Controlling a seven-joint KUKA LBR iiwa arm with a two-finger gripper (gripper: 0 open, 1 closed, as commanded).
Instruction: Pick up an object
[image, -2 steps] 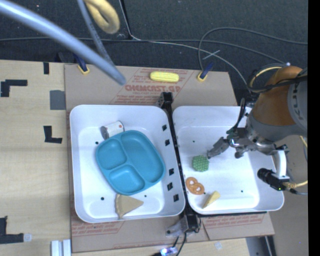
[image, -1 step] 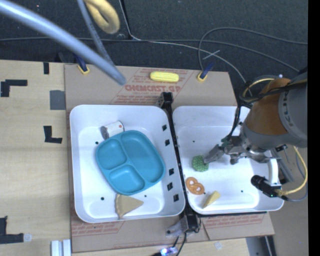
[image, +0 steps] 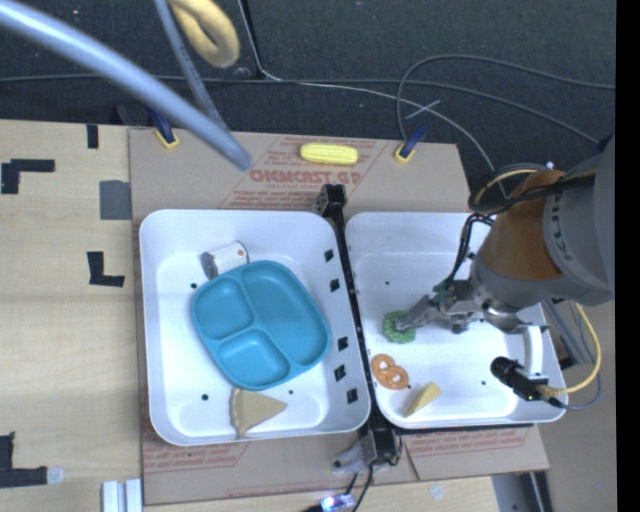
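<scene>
The end effector (image: 408, 322) sits at the green broccoli piece (image: 399, 328); its grip I cannot tell. It looks light, bumpy; pinch its head.

Light: you get even, fairly bright overhead light.
Shadows: soft, faint ones inside the white bins (image: 160, 300).
Glare: mild on the bin floors.
Focus: the grey tube (image: 120, 70) crossing top left looks blurred.
</scene>
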